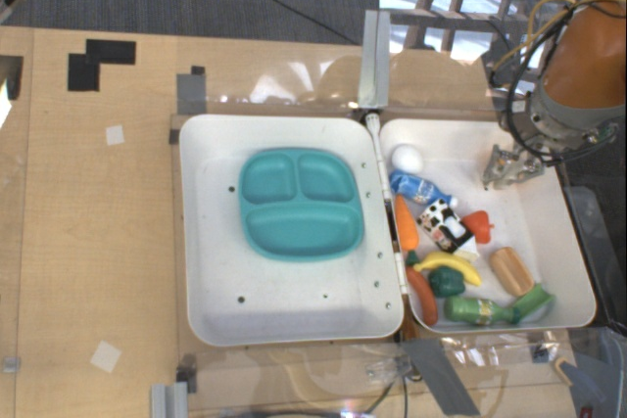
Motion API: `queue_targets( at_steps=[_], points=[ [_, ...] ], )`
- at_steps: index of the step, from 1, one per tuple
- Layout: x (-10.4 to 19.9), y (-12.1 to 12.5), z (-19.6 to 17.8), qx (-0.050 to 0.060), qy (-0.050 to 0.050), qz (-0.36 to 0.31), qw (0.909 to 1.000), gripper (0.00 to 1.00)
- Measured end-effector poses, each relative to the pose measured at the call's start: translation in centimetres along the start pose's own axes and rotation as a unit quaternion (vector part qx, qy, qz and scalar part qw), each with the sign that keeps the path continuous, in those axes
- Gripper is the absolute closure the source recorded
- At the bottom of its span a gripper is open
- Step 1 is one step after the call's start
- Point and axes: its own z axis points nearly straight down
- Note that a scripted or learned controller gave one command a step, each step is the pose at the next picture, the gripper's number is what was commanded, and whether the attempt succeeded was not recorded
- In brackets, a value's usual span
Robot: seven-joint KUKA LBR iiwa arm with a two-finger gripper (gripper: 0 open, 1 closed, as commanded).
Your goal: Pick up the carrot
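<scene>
Hovering over the upper right part of the right bin (pixel 578 250), the claw (pixel 509 167) hangs low near the back wall, well apart from the toys; impossible to tell whether open or shut. Nothing visible in its grip. Probably parked there because the approach to the target is not yet begun.

Lying against the left wall of the right bin, the carrot (pixel 405 222): one orange piece, long axis along the wall, just beside the blue bottle (pixel 411 186) and the black-and-white cow toy (pixel 443 225). Pressed so close to the wall, likely hard to grip from that side.

Counting the rest in the right bin: one white egg (pixel 406 158), one small red pepper (pixel 477 225), one banana (pixel 449 266), one bread roll (pixel 510 270), one dark green vegetable (pixel 446 282), one green cucumber-like piece (pixel 495 309), one red sausage-like piece (pixel 421 297).

Resting in the middle of the left bin (pixel 211 308), one teal divided plate (pixel 302 204) with three compartments, all alone.
</scene>
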Motion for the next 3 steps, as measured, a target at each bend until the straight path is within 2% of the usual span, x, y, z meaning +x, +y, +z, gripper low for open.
queue_targets(
  at_steps=[1,2,3],
  points=[
    [-8.2,2.0,-7.8,-0.008,0.001,0.151,0.9885,1.00],
    [-7.9,2.0,-7.6,-0.009,0.002,0.152,0.9883,0.00],
    [-8.8,9.6,-2.8,-0.013,0.004,0.178,0.9839,0.00]
  ],
)
